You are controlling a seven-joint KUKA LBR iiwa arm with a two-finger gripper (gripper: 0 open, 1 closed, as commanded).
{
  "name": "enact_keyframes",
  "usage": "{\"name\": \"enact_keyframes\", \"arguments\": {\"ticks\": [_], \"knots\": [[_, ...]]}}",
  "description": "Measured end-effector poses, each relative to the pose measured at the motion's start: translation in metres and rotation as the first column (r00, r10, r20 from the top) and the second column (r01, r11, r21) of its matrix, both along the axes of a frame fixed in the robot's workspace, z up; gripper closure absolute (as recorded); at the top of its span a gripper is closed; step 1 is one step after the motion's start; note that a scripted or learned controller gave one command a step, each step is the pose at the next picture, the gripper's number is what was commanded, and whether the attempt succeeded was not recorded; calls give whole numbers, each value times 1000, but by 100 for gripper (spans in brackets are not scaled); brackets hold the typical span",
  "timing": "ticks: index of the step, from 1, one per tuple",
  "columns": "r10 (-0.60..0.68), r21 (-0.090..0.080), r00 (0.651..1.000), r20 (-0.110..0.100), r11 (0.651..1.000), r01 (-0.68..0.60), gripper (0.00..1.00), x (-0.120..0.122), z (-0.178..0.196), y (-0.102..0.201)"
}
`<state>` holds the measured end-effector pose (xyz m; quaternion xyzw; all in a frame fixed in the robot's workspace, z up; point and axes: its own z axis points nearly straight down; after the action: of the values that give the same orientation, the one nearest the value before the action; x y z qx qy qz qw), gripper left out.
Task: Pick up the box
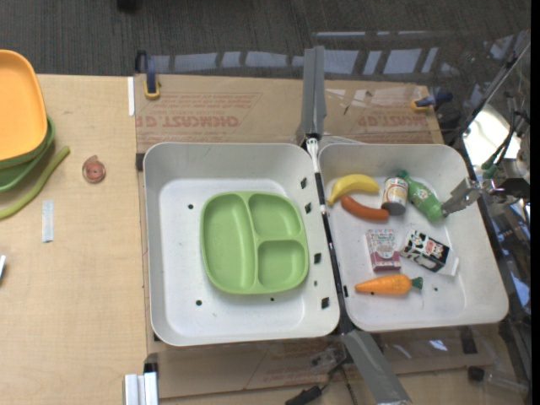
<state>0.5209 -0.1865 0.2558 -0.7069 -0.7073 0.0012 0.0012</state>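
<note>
The gripper (462, 197) reaches in low from the right edge, a thin grey metal piece slanting down over the right bin's (494, 298) far-right rim, just beside the green bottle (424, 198); how it is set cannot be told at this size, and nothing shows in its hold. The box (383, 250) — small, flat, pink and white, printed card — lies near the middle of the right bin, between a red sausage (364, 208) and a glossy orange carrot (387, 286). Beside it rests a black-and-white carton (426, 251). A curved yellow banana (353, 186) and a small can (394, 194) sit farther back. The left bin (169, 251) holds a smooth green divided plate (254, 242).
</note>
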Motion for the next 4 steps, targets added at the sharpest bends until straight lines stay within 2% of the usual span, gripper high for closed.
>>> {"name": "enact_keyframes", "arguments": {"ticks": [1, 2, 3, 4], "knots": [[24, 0, 1000, 0, 1000, -24, 0, -7, -80, 76], [110, -8, 994, 29, 994, -109, 0, 14, -141, 82], [39, -12, 998, 42, 999, -38, 0, 12, -148, 79], [35, -16, 998, 47, 999, -34, 100, 13, -138, 76]]}}
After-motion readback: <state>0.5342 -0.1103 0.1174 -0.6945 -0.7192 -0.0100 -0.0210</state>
